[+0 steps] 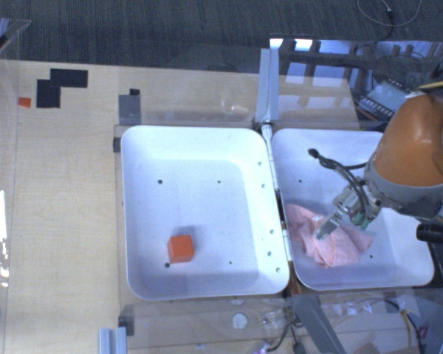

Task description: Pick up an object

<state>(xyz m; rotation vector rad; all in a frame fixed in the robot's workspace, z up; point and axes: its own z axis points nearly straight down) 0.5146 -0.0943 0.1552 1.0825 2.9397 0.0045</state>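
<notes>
The jaws (pixel 332 226) hang low over the right bin (pixel 399 271), their tips at or just above the pink cloth (pixel 326 243) that lies crumpled near that bin's left wall; whether they are spread or closed cannot be told, since the tips are small and merge with the grey and green parts of the wrist behind them. Nothing is clearly seen between the fingers, so I would not call the cloth held. The step in hand looks like the descent or the grasp itself on the cloth. By my judgement the next move calls for a firm closing on a raised fold and then a straight lift, with a check that the fabric comes up with it; soft cloth may slip or only partly rise. Behind the wrist, the arm's orange band (pixel 413 147) bulks large and covers the right bin's far right side. In the left bin (pixel 144 220), well apart from the arm, an orange block (pixel 181 248) sits near the front. Both bins rest on the pale wooden surface (pixel 52 220).
</notes>
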